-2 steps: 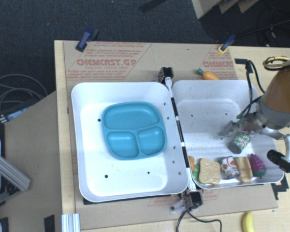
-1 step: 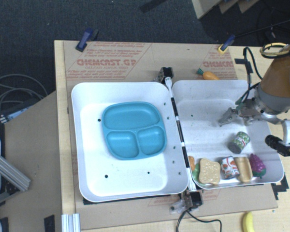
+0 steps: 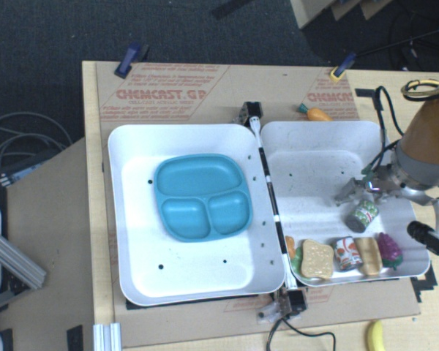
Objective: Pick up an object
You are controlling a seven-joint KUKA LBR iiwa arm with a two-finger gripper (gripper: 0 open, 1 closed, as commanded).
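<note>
Nearest us, below the gripper (image 3: pixel 364 196), a bread slice (image 3: pixel 316 259), small can (image 3: pixel 346 252) and purple grapes (image 3: pixel 390 249) line the right bin (image 3: pixel 307 141). We see its fingers spread narrowly around a green-labelled can (image 3: pixel 365 214). A blue tray (image 3: pixel 203 196) lies well left.

The brown board (image 3: pixel 168 86) under the bins bears red printing reading "CHEMCAST G.P" along its far edge (repeated near the far right corner, partly hidden there).
</note>
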